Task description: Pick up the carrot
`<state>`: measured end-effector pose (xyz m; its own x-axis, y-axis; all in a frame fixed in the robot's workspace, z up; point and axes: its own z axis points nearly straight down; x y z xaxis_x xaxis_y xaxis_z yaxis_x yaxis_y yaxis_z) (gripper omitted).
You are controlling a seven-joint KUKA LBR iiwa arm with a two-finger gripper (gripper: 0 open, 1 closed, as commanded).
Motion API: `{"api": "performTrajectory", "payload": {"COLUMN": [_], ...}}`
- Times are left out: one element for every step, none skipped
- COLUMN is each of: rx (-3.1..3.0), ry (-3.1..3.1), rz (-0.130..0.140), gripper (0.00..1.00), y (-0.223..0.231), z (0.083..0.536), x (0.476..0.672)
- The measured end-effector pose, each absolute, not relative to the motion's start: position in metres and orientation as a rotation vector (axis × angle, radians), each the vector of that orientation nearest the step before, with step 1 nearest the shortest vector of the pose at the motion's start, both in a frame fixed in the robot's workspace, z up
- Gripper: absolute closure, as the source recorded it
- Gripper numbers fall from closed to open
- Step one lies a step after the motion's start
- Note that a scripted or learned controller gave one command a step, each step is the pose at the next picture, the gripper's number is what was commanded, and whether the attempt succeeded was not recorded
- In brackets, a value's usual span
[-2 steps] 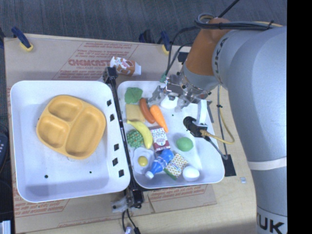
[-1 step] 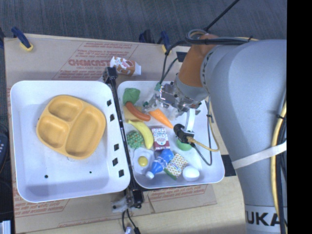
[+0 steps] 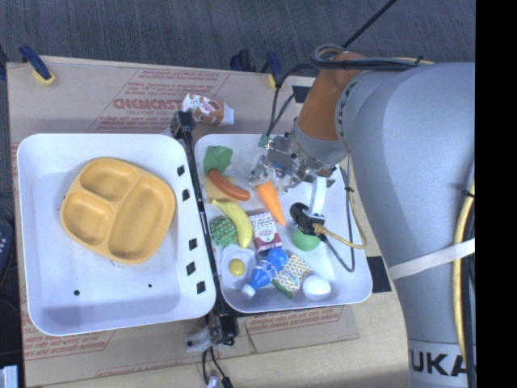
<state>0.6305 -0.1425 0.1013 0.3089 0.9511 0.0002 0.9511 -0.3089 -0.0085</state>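
— So where does the small orange plastic carrot (image 3: 272,200) lie?

— In the right-hand shallow white bin (image 3: 355,277), toward its upper middle, with the thick end up and the tip slanting down and to the right. A hot dog in a yellow bun (image 3: 226,187) lies just to its left, and a red-and-white carton (image 3: 264,229) sits just below its tip.

— And the two-finger gripper (image 3: 283,168)?

— It hangs over the upper part of that same bin, right above the thick end of the carrot, at the end of the grey arm with the orange band (image 3: 323,107). The metal parts there blur together, so I cannot tell whether its fingers are spread or pressed together, nor whether they touch the carrot.

— What else is in that bin?

— A yellow banana (image 3: 233,219), a green leafy piece (image 3: 216,159) at the top left, a round green toy (image 3: 305,238) by the right wall, a fried egg (image 3: 236,265), a blue bottle (image 3: 262,272) and a white egg (image 3: 316,287) near the lower edge.

— The other bin?

— The left-hand white bin (image 3: 40,241) holds a yellow divided plate (image 3: 117,208). A small brown-and-white bottle (image 3: 207,110) lies on the cardboard sheet (image 3: 97,87) above the bins.
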Motion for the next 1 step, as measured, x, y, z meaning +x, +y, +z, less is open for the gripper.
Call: {"api": "performTrajectory", "payload": {"rx": [-2.590], "ry": [-1.777], "rz": [0.002], "gripper": [1.00], "y": [-0.1501], "z": [0.2279], "x": [0.5882]}}
